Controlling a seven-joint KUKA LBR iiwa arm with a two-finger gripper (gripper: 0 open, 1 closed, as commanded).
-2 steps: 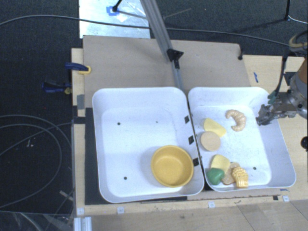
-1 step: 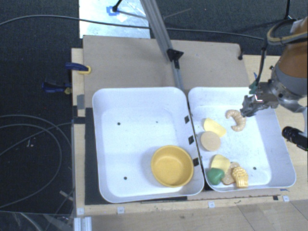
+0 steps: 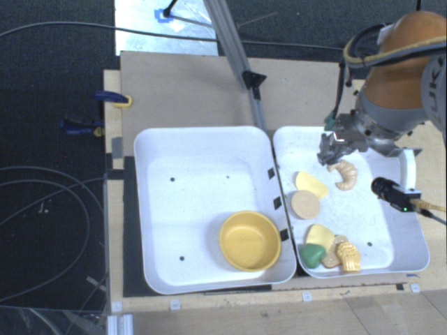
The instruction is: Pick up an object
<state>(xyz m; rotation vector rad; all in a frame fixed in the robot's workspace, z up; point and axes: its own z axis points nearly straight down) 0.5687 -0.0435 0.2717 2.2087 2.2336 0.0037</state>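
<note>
Hovered in the right bin (image 3: 391,253) — gripper (image 3: 334,152) just above the tan curved piece (image 3: 345,174). Could not tell the claw's opening or any hold. Best lowered squarely, straddling the curve — closed gently.

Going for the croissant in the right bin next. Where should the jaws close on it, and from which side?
Come straight down on the croissant and close across the thick middle of its arch. It lies flat with bare bin floor around it, and its curled tips taper, so the middle likely gives the firmest hold. The gripper is at its upper left.
</note>
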